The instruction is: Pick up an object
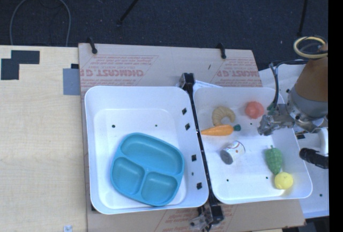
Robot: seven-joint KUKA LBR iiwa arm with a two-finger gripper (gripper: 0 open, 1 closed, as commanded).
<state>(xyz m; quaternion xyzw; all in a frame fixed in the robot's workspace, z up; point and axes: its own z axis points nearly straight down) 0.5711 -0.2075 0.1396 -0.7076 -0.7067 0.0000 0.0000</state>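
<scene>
Fingers (266,125), opening unclear, hang beside a round red fruit (254,109) in the right bin (252,193).

Colours in the two white bins

Left bin (96,118) white, holding a blue divided tray (147,168); right bin (300,193) white, with orange carrot (218,130), tan croissant (223,114), red-orange ball (254,109), green vegetable (274,159), yellow lemon (283,180), white-and-grey cup (232,151).

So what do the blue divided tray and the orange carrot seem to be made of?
Blue divided tray: probably moulded plastic, with uniform colour, rounded compartments and a soft sheen. Orange carrot: likely toy plastic or rubber, with flat, saturated colour and a smooth surface; too small to be sure.
</scene>
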